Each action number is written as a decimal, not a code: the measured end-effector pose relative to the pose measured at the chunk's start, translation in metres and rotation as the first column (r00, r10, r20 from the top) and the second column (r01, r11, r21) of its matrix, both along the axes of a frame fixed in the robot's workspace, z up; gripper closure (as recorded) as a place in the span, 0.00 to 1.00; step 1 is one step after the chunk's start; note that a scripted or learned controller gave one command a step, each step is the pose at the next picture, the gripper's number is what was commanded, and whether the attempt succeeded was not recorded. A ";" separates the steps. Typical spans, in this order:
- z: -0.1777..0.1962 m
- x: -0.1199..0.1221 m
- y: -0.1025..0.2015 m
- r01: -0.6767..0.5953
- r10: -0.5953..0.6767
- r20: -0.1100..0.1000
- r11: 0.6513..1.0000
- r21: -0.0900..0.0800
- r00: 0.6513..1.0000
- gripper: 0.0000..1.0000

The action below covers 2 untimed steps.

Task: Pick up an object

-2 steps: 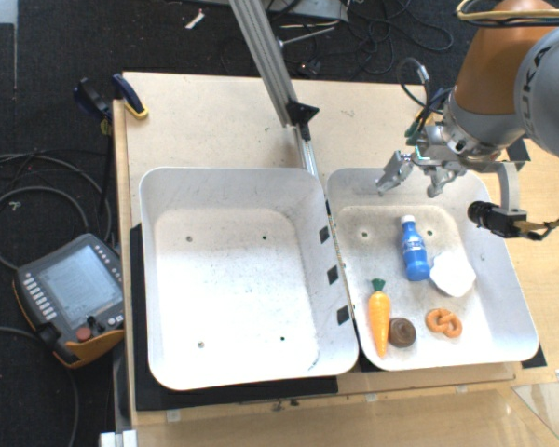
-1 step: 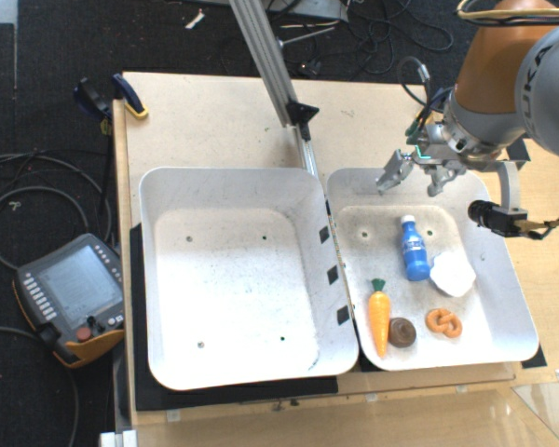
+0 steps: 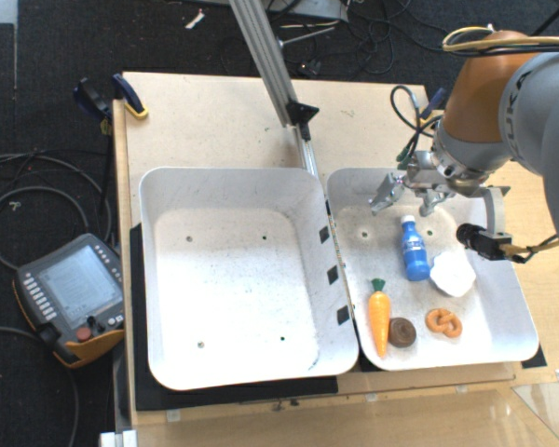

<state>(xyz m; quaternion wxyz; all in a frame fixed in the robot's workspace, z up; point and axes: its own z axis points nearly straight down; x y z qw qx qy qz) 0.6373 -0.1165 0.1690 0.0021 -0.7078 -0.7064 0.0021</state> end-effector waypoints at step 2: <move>-0.075 0.007 -0.001 -0.001 0.001 0.004 1.000 0.000 1.000 0.00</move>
